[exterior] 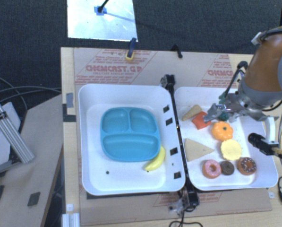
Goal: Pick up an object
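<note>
Grey metal end effector [215, 112] is hovering low in the right bin [273, 174], just beside an orange-red block [200, 121] and a small orange pumpkin [222, 130]; whether it is apart or together, I cannot tell. Outward, a yellow disc [231, 149], cheese wedge [197, 149] and doughnuts [210, 168] are lying nearby; a blue tray [130, 133] and banana [156, 161] are sitting in the left bin [91, 174].

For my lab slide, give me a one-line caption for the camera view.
Robot claw hovers over toy foods in the right bin; blue plate and banana sit in the left bin.
</note>
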{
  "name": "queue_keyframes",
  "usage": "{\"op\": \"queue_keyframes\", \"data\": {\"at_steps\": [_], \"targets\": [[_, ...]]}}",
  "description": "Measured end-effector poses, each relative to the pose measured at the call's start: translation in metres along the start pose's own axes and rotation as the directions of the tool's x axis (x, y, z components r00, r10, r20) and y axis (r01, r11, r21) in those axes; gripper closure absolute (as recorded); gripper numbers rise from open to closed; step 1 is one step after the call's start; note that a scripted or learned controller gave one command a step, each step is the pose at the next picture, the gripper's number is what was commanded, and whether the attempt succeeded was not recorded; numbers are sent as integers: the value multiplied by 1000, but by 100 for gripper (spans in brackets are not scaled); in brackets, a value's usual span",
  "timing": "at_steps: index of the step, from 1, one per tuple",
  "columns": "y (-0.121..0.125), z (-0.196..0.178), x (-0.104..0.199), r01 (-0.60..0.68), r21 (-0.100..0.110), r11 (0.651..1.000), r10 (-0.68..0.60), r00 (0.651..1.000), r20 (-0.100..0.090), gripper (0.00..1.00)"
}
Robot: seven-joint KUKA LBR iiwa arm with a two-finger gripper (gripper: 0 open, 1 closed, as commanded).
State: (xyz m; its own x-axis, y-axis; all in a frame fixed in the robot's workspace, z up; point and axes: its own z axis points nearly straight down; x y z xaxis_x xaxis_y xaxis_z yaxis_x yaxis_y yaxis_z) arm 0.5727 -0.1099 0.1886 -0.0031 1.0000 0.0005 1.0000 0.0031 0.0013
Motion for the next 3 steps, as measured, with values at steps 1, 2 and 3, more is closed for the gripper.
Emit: {"op": "queue_keyframes", "data": {"at_steps": [1,2,3], "targets": [[36,104,-41,-5,-8,1000,5,1000,-5,0],[-34,103,-50,-4,1,1000,4,1000,1,0],[10,104,5,6,-4,1000,-6,1000,0,0]]}}
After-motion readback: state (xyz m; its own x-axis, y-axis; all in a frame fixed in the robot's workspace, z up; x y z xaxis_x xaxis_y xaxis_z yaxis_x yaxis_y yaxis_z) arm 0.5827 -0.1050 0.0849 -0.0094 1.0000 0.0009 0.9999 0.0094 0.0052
